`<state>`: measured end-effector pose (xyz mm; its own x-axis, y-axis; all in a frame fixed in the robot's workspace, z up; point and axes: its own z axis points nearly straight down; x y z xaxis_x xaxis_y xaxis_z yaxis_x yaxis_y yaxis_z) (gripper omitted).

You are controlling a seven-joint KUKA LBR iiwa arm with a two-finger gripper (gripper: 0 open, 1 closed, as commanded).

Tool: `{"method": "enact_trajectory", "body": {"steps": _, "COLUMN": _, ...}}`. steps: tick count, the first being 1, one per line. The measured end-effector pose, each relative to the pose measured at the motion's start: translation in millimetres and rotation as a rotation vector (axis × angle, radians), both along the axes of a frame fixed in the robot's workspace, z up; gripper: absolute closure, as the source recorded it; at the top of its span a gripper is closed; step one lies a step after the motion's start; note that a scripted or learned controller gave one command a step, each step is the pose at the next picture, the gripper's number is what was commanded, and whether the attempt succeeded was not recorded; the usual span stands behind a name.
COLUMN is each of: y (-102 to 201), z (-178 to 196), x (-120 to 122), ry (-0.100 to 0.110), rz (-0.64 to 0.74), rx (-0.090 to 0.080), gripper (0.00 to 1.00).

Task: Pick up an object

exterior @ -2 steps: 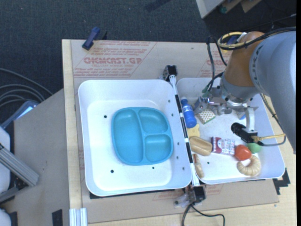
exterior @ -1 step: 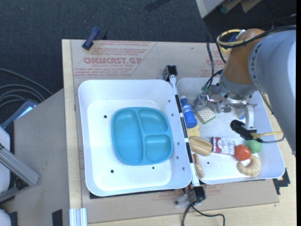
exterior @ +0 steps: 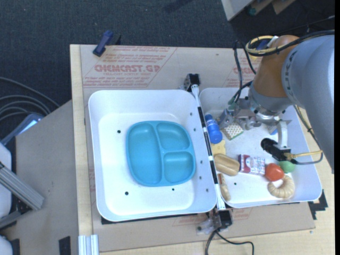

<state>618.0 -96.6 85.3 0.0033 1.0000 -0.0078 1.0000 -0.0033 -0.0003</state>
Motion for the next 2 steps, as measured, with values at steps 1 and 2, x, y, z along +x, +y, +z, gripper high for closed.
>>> {"method": "enact_trajectory", "body": {"steps": 1, "y": 2.7, "z": -0.2, "x": 41.7, "ry": -0.001, "rz": 0.004, "rx": 0.008, "gripper": 0.00}}
{"method": "enact_trajectory", "body": {"steps": 2, "y": 2.9, "z": 10.1, "x": 42.2, "ry": -0.002, "rz": 0.005, "rx": 0.006, "gripper": 1.00}}
